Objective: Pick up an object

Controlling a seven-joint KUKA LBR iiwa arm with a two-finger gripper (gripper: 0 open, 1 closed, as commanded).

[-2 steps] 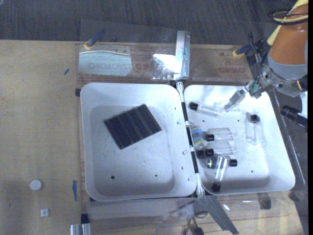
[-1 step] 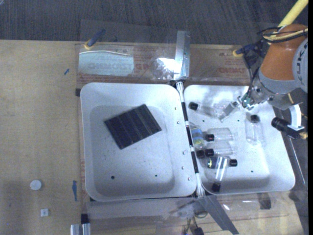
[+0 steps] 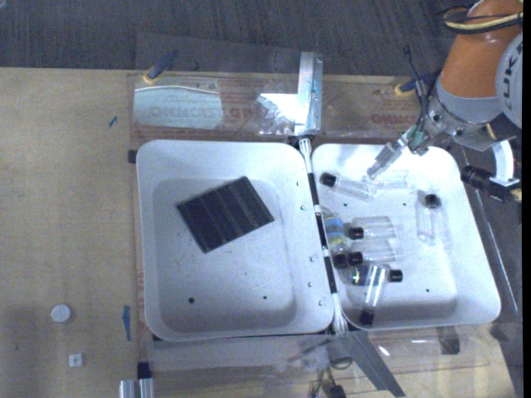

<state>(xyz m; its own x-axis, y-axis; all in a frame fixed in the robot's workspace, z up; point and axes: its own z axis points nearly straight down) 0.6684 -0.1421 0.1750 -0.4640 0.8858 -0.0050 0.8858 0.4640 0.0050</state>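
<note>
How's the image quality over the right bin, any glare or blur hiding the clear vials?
Camera view: soft overall; the right bin is glare-washed, so the clear vials nearly vanish apart from their black caps. The gripper looks blurred. The dark pad in the left bin reads clearly.

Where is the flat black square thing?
In the camera view, the flat black sheet lies alone in the left bin, in its upper middle, turned at a slant. The clear bottles are all in the right bin.

Tan wooden bench [image 3: 58, 181], dark grey floor [image 3: 207, 7] beyond
</note>
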